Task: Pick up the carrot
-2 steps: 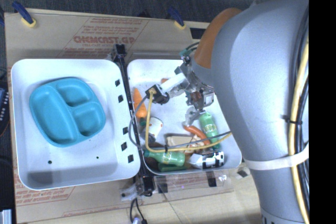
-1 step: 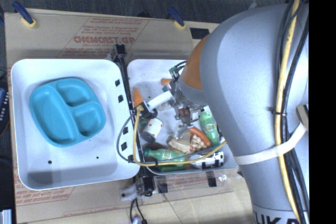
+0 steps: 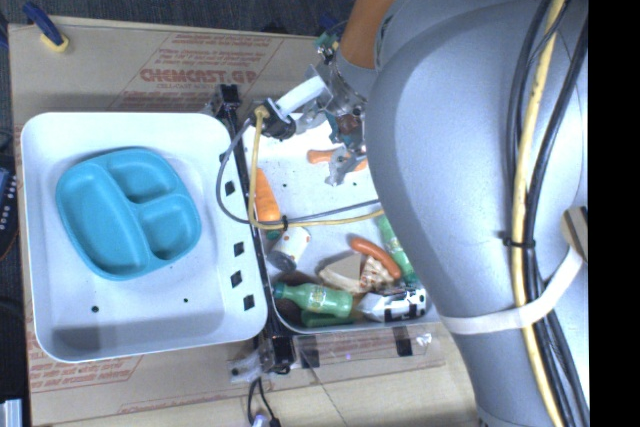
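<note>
**Carrot lying at the left wall of the right bin, hand hanging above the bin's far end**

I am looking past the big grey arm with its orange band (image 3: 470, 165), which is covering most of the right shallow white plastic bin (image 3: 300, 180). The left shallow white bin (image 3: 60, 315) is holding a light-blue divided plastic plate (image 3: 125, 212). Both are sitting on the cardboard-covered counter (image 3: 150, 65).

The hand (image 3: 345, 160) is hanging over the far part of the right bin; whether it is released or clenched I cannot tell, as wrist hardware and cables are blurring it. A small orange piece (image 3: 320, 155) is showing just beside it; I cannot say what it is.

The orange tapered toy carrot (image 3: 265, 198) is lying lengthwise against the bin's left wall, near a small white-and-yellow item (image 3: 292, 238) and apart from the green bottle (image 3: 318, 300) and the pile of mixed toy food (image 3: 375, 265) at the near end.

I am judging it light, stiff and smooth, probably hollow plastic, so likely to slip. I am favouring a grip across the thicker middle, fingers straddling its width, minding the wall close alongside.
</note>
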Controlling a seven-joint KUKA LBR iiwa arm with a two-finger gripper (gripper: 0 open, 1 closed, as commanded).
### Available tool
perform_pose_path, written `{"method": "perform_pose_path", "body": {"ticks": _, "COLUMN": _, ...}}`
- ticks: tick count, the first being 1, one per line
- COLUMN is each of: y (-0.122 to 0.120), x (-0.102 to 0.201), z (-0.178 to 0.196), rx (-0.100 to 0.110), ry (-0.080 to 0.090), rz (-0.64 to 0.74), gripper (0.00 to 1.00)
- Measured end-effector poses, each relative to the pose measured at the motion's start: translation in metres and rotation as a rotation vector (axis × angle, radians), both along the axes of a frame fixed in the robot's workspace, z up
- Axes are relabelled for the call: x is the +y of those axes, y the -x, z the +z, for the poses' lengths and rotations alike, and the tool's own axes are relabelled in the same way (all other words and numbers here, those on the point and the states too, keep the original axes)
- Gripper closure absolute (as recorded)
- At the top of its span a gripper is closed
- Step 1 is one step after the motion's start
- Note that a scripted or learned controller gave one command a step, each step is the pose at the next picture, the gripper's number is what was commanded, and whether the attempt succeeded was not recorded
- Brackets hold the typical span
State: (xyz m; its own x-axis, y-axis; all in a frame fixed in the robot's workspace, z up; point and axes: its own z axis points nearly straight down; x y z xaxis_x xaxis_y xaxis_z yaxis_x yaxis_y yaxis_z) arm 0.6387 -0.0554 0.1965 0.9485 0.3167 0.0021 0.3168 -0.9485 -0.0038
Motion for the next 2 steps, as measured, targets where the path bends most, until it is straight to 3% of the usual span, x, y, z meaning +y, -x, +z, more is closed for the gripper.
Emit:
{"method": "perform_pose_path", "body": {"ticks": 1, "y": 0.082, "x": -0.035, "z": -0.105, "rx": 0.015, "ry": -0.001, "rz": 0.043, "gripper": 0.0}}
{"method": "perform_pose_path", "body": {"ticks": 2, "y": 0.004, "x": -0.04, "z": -0.104, "rx": 0.007, "ry": -0.002, "rz": -0.024, "gripper": 0.0}}
